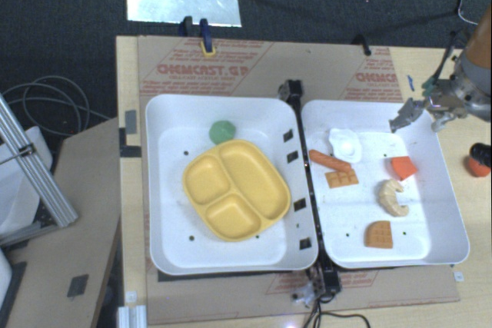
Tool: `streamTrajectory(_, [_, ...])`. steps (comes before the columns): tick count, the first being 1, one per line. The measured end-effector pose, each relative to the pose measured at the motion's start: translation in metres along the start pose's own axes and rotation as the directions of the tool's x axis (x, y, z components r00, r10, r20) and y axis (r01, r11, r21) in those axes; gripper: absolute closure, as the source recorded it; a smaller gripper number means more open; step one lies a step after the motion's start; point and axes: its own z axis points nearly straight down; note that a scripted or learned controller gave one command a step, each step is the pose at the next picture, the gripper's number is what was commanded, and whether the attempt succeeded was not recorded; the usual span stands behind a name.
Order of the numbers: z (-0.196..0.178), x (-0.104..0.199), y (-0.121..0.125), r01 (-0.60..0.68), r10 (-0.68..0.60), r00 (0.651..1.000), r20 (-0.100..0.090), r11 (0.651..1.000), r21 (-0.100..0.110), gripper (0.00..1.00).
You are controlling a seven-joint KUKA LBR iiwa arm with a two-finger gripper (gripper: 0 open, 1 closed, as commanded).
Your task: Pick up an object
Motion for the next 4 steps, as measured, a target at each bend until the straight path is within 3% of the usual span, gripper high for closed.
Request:
streamTrajectory(1, [0.129,-0.018,-0.028,0.002,-0.001,1.000,0.005,1.000,-0.013,0.00])
streamTrajectory(2, [0.117,-0.020,-0.027,0.001,-0.001,1.000,0.012,1.000,-0.022,1.00])
streamTrajectory(3, [0.062,-0.019,-0.119,-0.007,0.007,1.000,-0.001,1.000,0.003,1.00])
streamTrajectory(4, [0.151,0.042,-0.038,0.008,-0.008,1.000,-0.001,1.000,-0.003,1.00])
